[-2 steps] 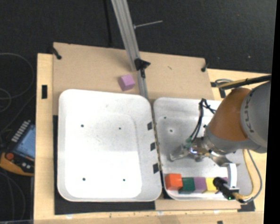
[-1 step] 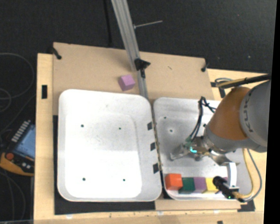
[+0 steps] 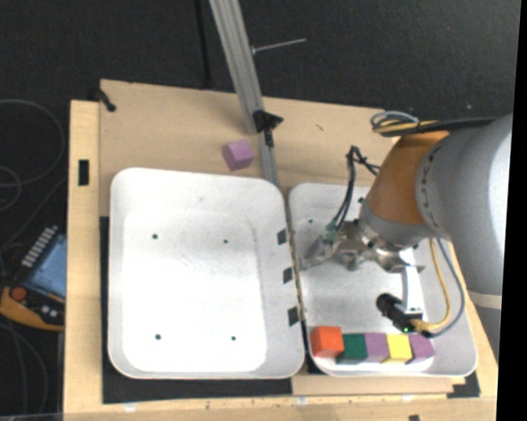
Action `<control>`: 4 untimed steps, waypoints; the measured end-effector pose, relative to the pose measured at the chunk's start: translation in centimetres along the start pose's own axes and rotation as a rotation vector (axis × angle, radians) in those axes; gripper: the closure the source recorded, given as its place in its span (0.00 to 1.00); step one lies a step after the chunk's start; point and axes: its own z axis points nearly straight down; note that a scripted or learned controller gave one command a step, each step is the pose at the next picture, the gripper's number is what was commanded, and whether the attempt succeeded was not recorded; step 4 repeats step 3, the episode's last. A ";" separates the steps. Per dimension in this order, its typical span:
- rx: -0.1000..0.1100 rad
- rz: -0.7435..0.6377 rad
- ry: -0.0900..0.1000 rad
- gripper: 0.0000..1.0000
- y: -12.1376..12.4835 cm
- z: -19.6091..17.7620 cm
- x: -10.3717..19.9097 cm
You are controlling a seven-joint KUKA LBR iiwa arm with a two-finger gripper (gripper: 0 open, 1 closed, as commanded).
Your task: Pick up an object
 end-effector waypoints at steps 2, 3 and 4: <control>0.002 -0.007 -0.005 1.00 7.3 -1.2 -2.3; -0.004 0.008 -0.004 1.00 6.6 -14.7 -7.5; -0.004 0.008 -0.004 1.00 6.6 -14.7 -7.5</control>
